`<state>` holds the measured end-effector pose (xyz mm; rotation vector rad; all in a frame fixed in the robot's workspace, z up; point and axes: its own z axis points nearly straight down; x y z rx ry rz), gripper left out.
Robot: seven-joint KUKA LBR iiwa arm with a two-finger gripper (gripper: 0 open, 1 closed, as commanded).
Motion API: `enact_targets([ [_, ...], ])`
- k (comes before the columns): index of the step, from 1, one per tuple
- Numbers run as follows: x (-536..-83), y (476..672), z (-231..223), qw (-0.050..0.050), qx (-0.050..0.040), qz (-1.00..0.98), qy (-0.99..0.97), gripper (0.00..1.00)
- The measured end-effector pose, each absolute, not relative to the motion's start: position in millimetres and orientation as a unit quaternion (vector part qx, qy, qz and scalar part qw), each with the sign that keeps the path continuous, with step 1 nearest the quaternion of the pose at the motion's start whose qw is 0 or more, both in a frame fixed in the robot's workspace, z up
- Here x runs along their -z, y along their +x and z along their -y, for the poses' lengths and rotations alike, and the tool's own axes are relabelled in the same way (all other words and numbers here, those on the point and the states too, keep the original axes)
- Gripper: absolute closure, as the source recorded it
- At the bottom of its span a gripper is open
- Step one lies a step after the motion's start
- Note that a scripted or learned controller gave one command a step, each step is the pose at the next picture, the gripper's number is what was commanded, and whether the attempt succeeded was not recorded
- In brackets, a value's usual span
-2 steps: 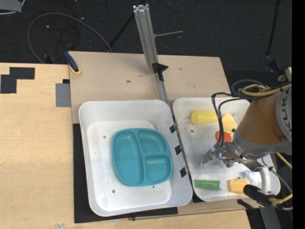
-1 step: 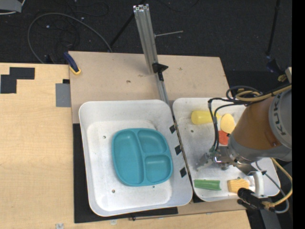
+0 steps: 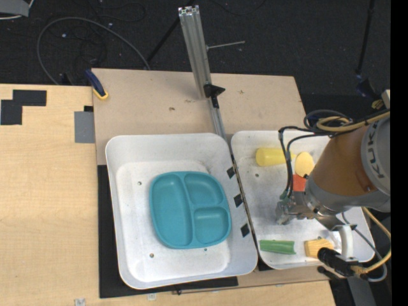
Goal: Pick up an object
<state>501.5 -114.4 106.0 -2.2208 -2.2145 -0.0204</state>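
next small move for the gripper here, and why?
Probably a short move toward the green rectangular block. The gripper sits low in the right white bin over bare floor, nothing visible between its fingers; the block lies just below it in the view, apart from the other items.

Teal divided tray point(image 3: 189, 209): smooth plastic, soft sheen. Both white bins point(image 3: 127, 171): matt plastic, faintly speckled. Bench point(image 3: 44, 190): pale wood-grain laminate; behind the tray's bin, a plain tan board point(image 3: 255, 101). Upright post point(image 3: 197, 50) behind that bin: brushed metal. Orange arm band point(image 3: 344, 164): glossy.
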Motion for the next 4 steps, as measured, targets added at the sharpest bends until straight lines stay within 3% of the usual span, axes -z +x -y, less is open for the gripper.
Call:
enact_targets([
  [1,-163,505.0,106,-0.001,0.0005,0.708,-0.706,1.0],
  [3,-258,505.5,114,-0.001,0.0008,0.708,-0.707,1.0],
  [4,-242,512.9,65,0.002,-0.0009,0.708,-0.706,1.0],
])
